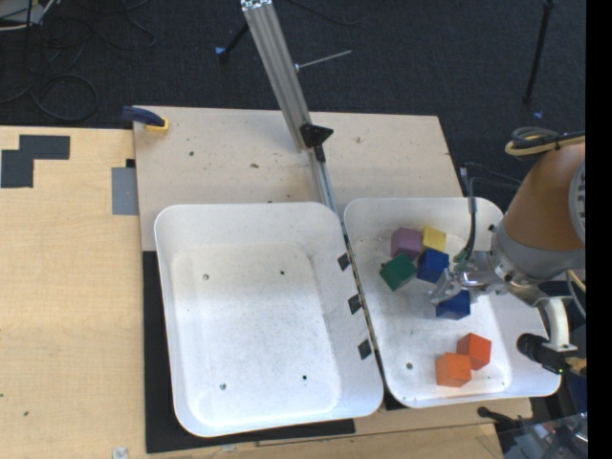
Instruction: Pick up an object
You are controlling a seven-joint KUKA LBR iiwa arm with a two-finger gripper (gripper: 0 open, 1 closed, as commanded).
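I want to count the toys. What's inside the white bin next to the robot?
In the right bin: a purple block, yellow block, green block, two blue blocks and two orange blocks. The hand covers whatever lies beneath it.

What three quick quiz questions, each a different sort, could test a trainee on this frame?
1. True or false: all the blocks lie in the right bin.
2. Multiple choice: which block lies nearest the end effector? A) dark blue block B) green block C) yellow block
3. Fill in: the two ______ blocks sit together near the right bin's front edge.

Key: 1 true; 2 A; 3 orange.
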